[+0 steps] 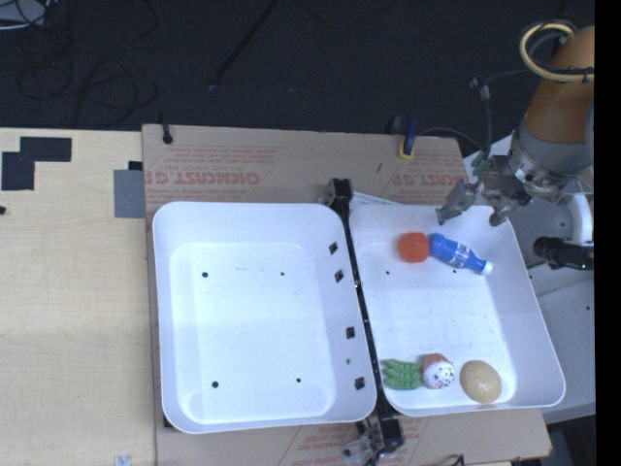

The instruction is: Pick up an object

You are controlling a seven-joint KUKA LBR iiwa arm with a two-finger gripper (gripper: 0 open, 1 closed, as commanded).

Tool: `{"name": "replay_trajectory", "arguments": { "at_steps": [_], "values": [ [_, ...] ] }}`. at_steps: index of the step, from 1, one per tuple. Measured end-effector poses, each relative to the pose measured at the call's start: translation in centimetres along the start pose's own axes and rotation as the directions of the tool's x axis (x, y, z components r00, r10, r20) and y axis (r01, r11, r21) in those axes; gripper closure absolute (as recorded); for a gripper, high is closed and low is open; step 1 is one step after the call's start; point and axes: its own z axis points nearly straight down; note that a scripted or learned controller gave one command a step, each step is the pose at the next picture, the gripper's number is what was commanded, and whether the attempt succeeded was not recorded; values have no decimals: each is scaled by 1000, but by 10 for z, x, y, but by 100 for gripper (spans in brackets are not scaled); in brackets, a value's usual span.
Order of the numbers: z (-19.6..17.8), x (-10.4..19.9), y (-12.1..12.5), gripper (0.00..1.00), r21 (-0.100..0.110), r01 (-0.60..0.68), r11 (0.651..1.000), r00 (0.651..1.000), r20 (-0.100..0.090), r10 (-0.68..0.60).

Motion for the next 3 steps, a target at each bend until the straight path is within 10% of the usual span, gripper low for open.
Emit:
{"name": "replay_trajectory", "arguments": {
  "at_steps": [1,2,3],
  "values": [
    [-10,0,0,100,0,2,1000,1000,0,-2],
    [-82,64,-31,100,-3,5,1000,1000,-2,-5],
    [-191,129,-8,100,-12,7,1000,1000,0,-7]
  ]
}}
